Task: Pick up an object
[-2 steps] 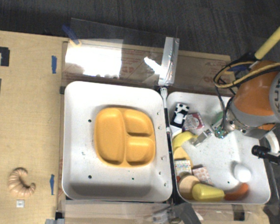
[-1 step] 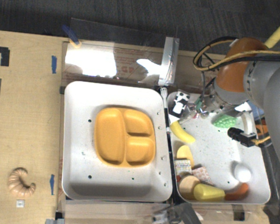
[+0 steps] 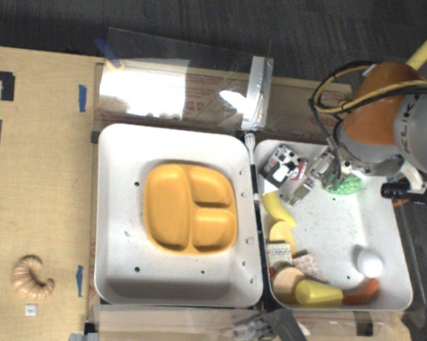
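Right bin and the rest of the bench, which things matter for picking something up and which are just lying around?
Job: gripper, banana, yellow pear-like toy, white ball, black-and-white toy.
Lying about: yellow divided tray, curled toy on the bench.

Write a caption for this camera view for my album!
Arm's tool hovers over the right bin of toys; a yellow tray sits in the left bin.

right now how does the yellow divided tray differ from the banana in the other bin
The yellow divided tray is far larger than the banana and lies alone in the left bin; the banana sits in the right bin among other items. The tray is a rounded shape with three compartments; the banana is a small curved piece. Both are yellow.
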